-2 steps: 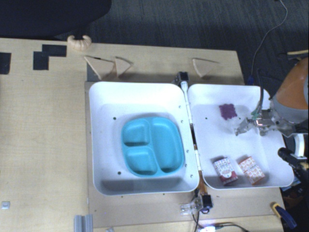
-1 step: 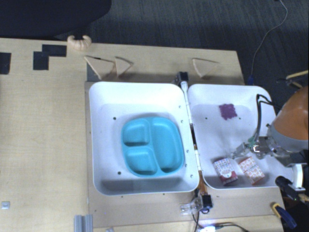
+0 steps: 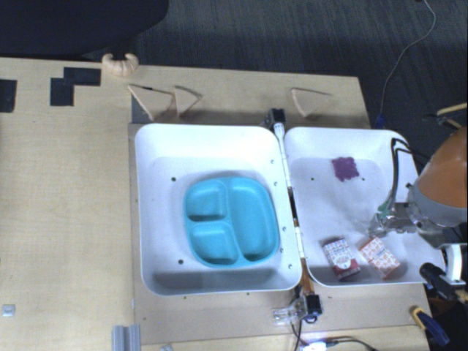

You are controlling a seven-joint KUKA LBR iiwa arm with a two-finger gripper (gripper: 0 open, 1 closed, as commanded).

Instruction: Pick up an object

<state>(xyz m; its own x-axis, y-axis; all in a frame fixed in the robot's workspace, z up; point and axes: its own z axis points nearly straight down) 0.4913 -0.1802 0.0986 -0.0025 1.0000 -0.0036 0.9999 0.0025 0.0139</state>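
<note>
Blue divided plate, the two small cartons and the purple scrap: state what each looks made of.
Blue divided plate: likely moulded plastic, smooth, uniform colour, soft sheen, rounded compartments.
Two small cartons: probably printed cardboard, flat faces, red-and-white pattern.
Purple scrap: unclear; matte with ragged edges, perhaps cloth or foam.

Grey arm (image 3: 439,214) (orange band, black cable).

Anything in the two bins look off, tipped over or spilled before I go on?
Nothing looks spilled or damaged. The blue divided plate sits flat in the left bin. In the right bin, two small cartons lie askew near the front edge, and a purple object sits alone toward the back.
</note>
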